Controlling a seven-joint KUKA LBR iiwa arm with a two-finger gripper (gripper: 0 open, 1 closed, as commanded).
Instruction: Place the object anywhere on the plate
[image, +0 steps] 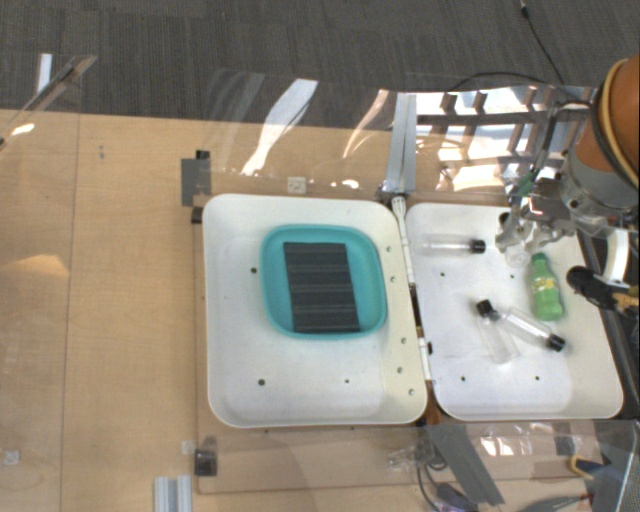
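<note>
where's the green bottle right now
The green bottle lies in the right bin, near its right side, just below the claw and above a clear tube with black caps.

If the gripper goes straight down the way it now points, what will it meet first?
Probably the green bottle, which lies just below the gripper in the right bin. Depth is unclear from this slant, so it may instead reach the bin floor beside the bottle's cap end.
</note>
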